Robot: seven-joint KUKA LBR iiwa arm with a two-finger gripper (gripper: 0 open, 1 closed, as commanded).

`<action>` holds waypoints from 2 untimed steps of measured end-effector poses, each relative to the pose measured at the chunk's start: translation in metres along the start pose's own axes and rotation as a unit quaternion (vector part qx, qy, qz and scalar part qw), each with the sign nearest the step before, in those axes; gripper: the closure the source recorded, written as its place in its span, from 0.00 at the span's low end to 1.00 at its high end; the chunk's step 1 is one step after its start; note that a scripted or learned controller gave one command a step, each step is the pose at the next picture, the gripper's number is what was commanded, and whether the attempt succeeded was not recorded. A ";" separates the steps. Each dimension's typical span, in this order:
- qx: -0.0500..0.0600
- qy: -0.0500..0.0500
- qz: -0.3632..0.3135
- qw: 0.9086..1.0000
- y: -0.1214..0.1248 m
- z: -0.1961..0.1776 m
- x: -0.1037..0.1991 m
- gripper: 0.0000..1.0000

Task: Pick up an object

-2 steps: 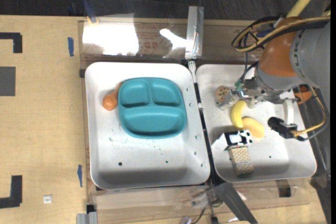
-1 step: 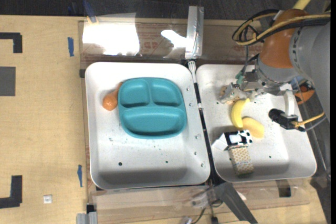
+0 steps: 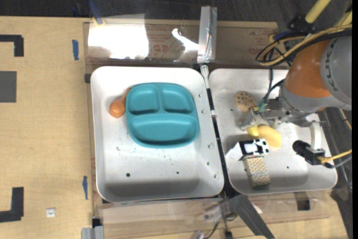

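Patterned box (image 3: 257,169), right bin (image 3: 296,176); above it black-white toy (image 3: 254,147), yellow toy (image 3: 266,134), cookie (image 3: 243,99). Gripper (image 3: 258,113) over yellow toy, finger state indiscernible. Left bin (image 3: 112,165): teal tray (image 3: 162,115), orange ball (image 3: 117,108).

A: Where does the camera sit?
B: Fixed above the bench (image 3: 39,120), looking down at a slant.
A: How close?
B: Far enough to take in both white bins (image 3: 106,137) side by side; the arm (image 3: 321,78) enters from the right.

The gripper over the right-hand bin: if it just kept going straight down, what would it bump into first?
Most likely the yellow toy, which lies just under the gripper in the right bin. Depth is hard to judge from above.
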State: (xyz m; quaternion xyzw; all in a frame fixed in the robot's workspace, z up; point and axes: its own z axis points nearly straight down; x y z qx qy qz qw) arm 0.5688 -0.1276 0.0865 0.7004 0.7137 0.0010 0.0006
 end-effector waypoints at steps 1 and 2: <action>0.000 -0.001 0.001 1.000 0.001 -0.007 -0.001 1.00; 0.002 0.001 0.026 1.000 0.005 -0.096 0.087 1.00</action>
